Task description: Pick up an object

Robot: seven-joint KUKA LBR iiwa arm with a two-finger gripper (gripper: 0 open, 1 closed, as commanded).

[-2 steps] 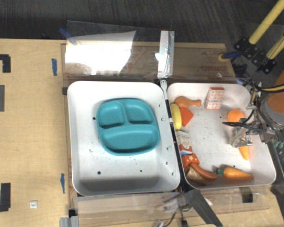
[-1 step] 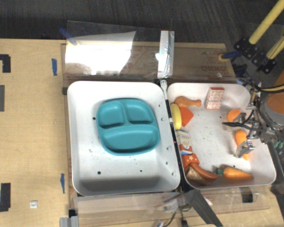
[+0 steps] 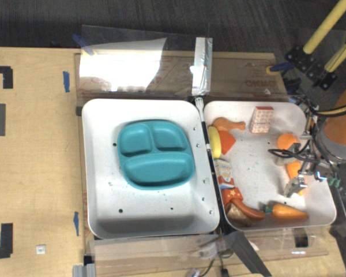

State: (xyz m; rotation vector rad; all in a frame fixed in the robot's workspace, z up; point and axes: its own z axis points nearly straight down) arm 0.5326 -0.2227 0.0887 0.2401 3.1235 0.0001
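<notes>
— Where is the arm?
— It comes in from the right edge, its orange band (image 3: 339, 133) showing there, wrist angled down and leftward.
— And the gripper?
— The gripper (image 3: 294, 184) hangs low at the right side, dark cabling bunched around the wrist above it, fingertips pointing downward.
</notes>
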